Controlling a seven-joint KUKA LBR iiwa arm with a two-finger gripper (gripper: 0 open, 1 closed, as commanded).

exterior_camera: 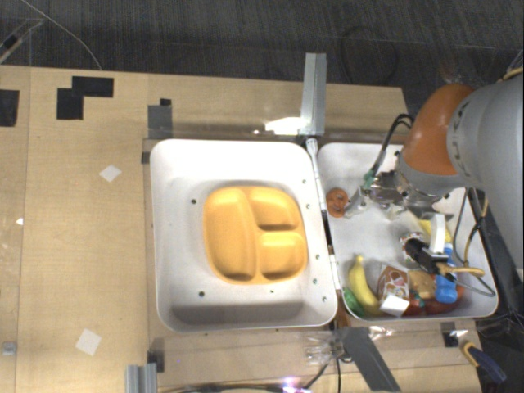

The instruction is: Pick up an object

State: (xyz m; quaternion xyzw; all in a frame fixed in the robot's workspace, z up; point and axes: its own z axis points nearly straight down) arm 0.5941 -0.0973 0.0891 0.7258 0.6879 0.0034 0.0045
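Camera view looks down on a pale wooden worktop (82, 260) bearing two shallow white bins side by side. The left bin (164, 219) holds one yellow compartment tray (250, 232), lying near its middle and apart from the walls.

The grey arm (491, 129), with its orange band (430, 133), reaches in from the right over the far part of the right bin (368, 244). The jaws hang low near that bin's far left corner, pointing toward the wall shared with the left bin. From this angle I cannot tell whether they are spread or pressed together, and nothing can be seen between them.

Just beside the jaws, on the side of the shared wall, lies a small round orange-brown thing (336, 196), close to that wall. The other things are gathered along the near edge of the right bin. A banana (360, 281) lies nearest the shared wall with a green thing (352, 301) touching its near end. Next to it is what looks like a brown printed packet (393, 282), with a white block (395, 304) against its near side. A blue block (444, 289) sits further right, among small red pieces (426, 305).
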